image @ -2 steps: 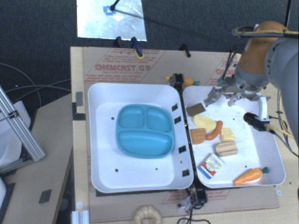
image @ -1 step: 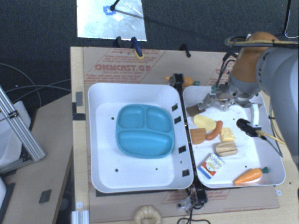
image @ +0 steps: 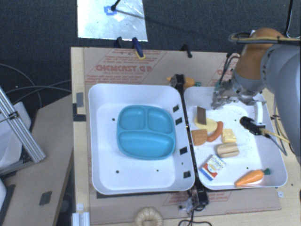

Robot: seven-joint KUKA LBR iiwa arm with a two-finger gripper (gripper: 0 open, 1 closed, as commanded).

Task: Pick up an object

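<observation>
My gripper hangs over the back left part of the right bin, with nothing visibly held in it. Just in front of it, toward the bin's left wall, lie a small brown block on a yellow round slice, a red sausage and a tan cracker. A pale cheese cube and a bread roll sit mid-bin. At the front are a small printed box and an orange carrot.
The left bin holds a blue divided plate. A black divider with clips runs between the bins. The grey arm with its orange band comes in from the upper right.
</observation>
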